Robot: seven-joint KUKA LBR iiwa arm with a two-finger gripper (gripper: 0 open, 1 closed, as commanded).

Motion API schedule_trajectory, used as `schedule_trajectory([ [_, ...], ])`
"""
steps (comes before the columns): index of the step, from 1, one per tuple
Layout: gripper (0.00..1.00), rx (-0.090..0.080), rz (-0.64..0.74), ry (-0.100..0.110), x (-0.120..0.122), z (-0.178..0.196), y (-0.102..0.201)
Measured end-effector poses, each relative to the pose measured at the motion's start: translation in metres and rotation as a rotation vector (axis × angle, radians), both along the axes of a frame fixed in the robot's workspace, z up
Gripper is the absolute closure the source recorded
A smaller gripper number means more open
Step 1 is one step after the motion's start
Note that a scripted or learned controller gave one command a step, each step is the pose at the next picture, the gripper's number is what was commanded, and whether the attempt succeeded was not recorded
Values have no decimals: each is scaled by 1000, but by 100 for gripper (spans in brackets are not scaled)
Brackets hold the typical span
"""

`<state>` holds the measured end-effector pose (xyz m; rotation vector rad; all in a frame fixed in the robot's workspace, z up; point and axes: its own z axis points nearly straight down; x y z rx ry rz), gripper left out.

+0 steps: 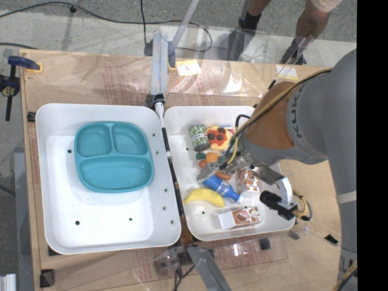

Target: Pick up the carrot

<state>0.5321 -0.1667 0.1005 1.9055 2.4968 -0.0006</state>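
Carrot [211,158]: small and orange, about mid-depth in the right bin [182,162], toward that bin's left half, among other toy foods. Just beside the claw [226,163], on the claw's view-left side, near enough to look touching, though contact not certain. Not seen gripped. Claw's own state: cannot tell, tip lost in clutter and shadow.

Nearest in the right bin, by its near wall: a flat white box [239,217] with a red-brown picture on it, lying slightly askew. Just beyond, toward the bin's near-left part: a yellow banana [205,197], lying on its side. Next, at the bin's middle: a blue item [219,187], tilted, between banana and carrot. Level with it, more toward the bin's right: a small printed packet [248,177], partly under the arm.

Farther in, past the carrot, in the bin's far-left part: a green can [198,136], standing upright. Beside it, toward the bin's far middle: a red and yellow toy food [218,137], kind unclear.

Over the bin's right half: the grey arm [321,126], reaching in from the view's right, orange band [273,129] above the wrist, cables running along it.

To the left of the right bin, wall against wall: the left bin [54,223], with a teal divided plate [113,156] lying flat in its far half.

Beyond the right bin's far wall: bare wooden bench [109,80].
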Motion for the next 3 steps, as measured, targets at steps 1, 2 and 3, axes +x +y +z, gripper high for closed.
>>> schedule_trajectory([
  [1, 0, 0, -13, 1, 83, -14, -28],
  [2, 100, 0, -10, 5, 82, -3, -29],
  [3, 100, -1, 84, -2, 85, 150, 9],
])
